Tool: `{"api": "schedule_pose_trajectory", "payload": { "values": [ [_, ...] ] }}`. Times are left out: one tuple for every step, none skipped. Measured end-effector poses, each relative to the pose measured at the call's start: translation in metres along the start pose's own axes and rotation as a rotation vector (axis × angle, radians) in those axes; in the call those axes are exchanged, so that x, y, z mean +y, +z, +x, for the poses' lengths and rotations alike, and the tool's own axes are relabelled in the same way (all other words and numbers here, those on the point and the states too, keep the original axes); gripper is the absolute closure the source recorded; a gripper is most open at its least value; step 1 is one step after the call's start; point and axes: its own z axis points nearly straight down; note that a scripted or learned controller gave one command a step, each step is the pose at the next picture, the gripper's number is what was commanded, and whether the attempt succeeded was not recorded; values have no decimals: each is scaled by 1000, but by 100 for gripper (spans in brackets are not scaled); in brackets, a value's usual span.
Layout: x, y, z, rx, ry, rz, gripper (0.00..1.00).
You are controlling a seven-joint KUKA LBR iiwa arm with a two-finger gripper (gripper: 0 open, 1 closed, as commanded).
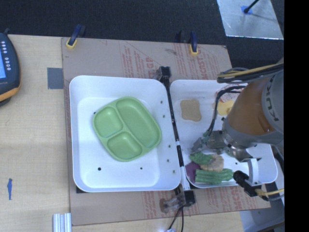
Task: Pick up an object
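Arm (251, 112) is over the right bin (203, 87), pincer (212, 141) low by a food pile: green piece (214, 176), purple bit (191, 169), pale piece (212, 162), all touching at the bin's near edge. Can't tell if pincer is open or closed; wrist hides it. Tan square (190, 109) lies apart, farther back. Left bin (77, 129) has a green tray (126, 128). Risk: w/ items crowded, pincer may nudge or pinch two, or slip off.

One camera sits fixed high above the bench (34, 144), looking down at a slant and set fairly far back. Both white bins fit in frame, the left bin (77, 129) near centre, the right bin (179, 88) beside it, with dark floor (120, 6) along the top.
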Motion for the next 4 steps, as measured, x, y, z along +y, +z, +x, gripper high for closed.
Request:
{"api": "schedule_pose_trajectory", "payload": {
  "values": [
    [-8, 0, 1, 1, 0, 0, 0],
    [59, -1, -23, -3, -1, -10, 0],
    [56, -11, -23, 0, -3, -3, 100],
    [31, -105, 69, 3, -7, -9, 100]
  ]
}}
